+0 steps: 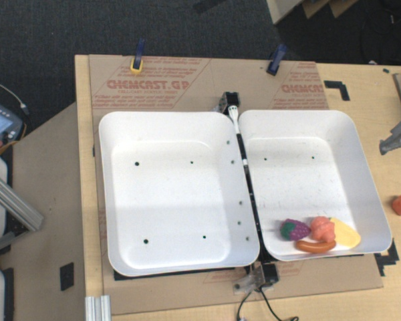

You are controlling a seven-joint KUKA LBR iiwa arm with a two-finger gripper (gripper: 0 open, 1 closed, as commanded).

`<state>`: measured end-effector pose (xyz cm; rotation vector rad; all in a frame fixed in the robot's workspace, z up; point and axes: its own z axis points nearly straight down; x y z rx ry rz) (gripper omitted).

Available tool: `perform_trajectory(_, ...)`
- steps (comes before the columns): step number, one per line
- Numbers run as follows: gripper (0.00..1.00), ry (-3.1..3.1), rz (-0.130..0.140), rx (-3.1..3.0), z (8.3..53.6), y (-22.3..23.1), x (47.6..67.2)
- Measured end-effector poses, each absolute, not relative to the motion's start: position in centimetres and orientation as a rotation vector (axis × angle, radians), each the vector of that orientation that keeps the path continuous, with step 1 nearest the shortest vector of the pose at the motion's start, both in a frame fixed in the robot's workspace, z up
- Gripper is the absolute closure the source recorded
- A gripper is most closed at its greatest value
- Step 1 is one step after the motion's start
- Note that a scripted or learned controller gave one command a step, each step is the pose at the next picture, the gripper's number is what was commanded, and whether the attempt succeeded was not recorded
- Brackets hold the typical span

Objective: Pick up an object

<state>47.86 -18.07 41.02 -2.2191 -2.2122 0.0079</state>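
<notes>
Several small toy foods lie together in the near right corner of the right bin (301,146). They are a purple bunch of grapes (295,229), a pinkish-red piece (323,229), a yellow piece (347,235) and an orange-red sausage (315,246) along the bin's near wall. At the right edge of the view a grey part of the arm with the gripper (392,142) pokes in beyond the right bin's rim, well apart from the toys. A bit of orange (399,205) shows lower on the same edge.
The left bin (167,186) sits beside the right one, with a black strip (244,172) between them. Both rest on a cardboard sheet (187,79) held by two clamps (138,62) at the far edge. Cables run at the near edge.
</notes>
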Motion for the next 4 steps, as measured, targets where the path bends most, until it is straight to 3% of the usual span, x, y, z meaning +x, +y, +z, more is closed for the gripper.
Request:
perform_trajectory(1,1.00,-2.227,-0.003,-2.226,42.7,-18.0,48.0)
perform_trajectory(2,1.00,-2.218,0.003,-2.219,34.2,-17.8,49.2)
perform_trajectory(3,1.00,-2.219,0.003,-2.220,28.6,-19.0,52.4)
perform_trajectory(4,1.00,-2.224,-0.001,-2.224,29.9,-19.0,52.4)
